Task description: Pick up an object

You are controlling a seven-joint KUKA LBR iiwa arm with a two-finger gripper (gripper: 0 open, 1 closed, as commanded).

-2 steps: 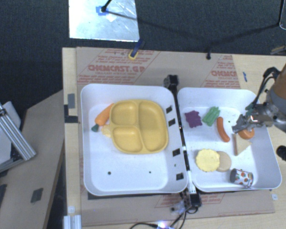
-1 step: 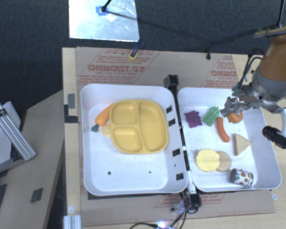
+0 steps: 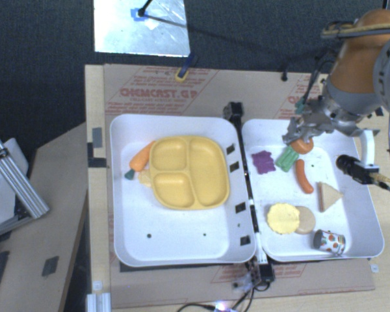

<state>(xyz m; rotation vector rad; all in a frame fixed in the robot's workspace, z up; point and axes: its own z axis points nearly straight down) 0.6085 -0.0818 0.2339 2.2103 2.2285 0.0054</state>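
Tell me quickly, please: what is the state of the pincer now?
Pincer: low in the right bin, over an orange piece; open or closed cannot be told.

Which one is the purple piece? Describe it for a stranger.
Look in the right bin, at its upper left part beside the divider. The purple piece lies there, left of a green piece. It is the sole purple item among orange, yellow and tan neighbours.

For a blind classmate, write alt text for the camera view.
A grey arm's end effector hangs over the right bin, above an orange item and a green one. The left bin holds a yellow tray with a carrot beside it.
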